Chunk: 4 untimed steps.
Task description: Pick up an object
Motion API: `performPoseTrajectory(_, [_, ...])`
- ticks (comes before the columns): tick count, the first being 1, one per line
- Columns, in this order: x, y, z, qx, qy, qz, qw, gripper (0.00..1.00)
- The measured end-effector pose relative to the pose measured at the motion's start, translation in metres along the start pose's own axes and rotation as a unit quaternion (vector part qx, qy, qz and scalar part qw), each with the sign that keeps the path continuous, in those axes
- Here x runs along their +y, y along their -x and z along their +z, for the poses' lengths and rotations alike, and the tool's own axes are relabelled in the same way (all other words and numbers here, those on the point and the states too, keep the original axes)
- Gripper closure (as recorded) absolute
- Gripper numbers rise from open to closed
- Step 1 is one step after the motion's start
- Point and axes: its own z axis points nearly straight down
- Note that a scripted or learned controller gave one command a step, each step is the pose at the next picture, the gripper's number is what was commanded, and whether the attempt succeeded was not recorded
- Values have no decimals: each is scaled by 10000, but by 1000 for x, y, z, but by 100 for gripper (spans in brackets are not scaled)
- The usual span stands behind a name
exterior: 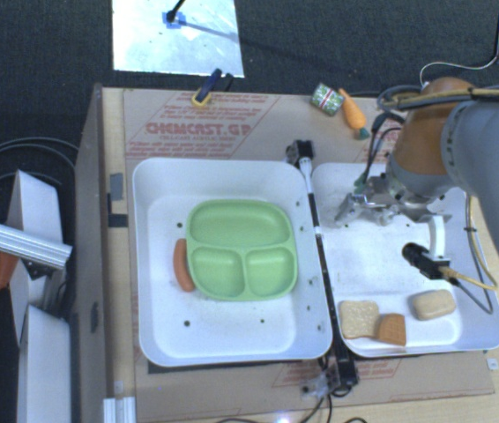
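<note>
gripper [366, 203] upper part of right bin [483, 329], finger state unreadable | tan toast slice [359, 318], orange-brown square [391, 329], beige lump [432, 304] lower right | green divided plate [242, 248], orange sausage [181, 264] in left bin [148, 263]

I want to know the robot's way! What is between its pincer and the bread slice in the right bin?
In the camera view, only bare white bin floor lies between the pincer and the bread slice.

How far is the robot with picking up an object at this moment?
Nothing looks picked up. The gripper hangs over the right bin, near its upper left. The bread slice, brown piece and beige roll lie along the bin's lower edge. Left: reach one, grasp, lift.
</note>
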Motion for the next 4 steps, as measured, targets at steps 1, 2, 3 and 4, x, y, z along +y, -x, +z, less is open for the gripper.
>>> performPoseTrajectory(1, [36,31,-2,-8,18,13,10000,0])
performPoseTrajectory(2, [37,30,-13,-7,34,0,10000,100])
performPoseTrajectory(3, [37,30,-13,-9,33,-2,10000,0])
performPoseTrajectory(4, [38,30,-24,-11,51,-11,10000,100])
